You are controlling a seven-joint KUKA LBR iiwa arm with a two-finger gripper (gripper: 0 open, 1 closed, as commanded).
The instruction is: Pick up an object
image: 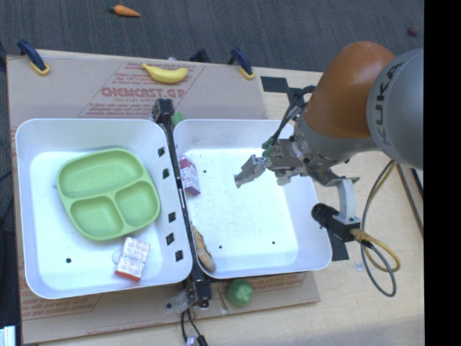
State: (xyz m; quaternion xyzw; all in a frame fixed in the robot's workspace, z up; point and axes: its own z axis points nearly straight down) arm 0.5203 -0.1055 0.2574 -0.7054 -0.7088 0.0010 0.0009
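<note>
My gripper [266, 173] hangs over the upper middle of the right bin [310, 247], open, with nothing between its fingers. A small red and white packet [189, 175] lies against that bin's left wall, well to the left of the gripper. A tan lumpy object [202, 252] rests in the bin's lower left corner. In the left bin [29, 265] lie a green divided plate [108, 192] and a small red and white box [132, 258].
A toy banana [166, 71] lies on the cardboard behind the bins. A green ball [240, 292] sits in front of the right bin. A black divider [174, 186] with clips runs between the bins. Cables [374, 254] trail at the right.
</note>
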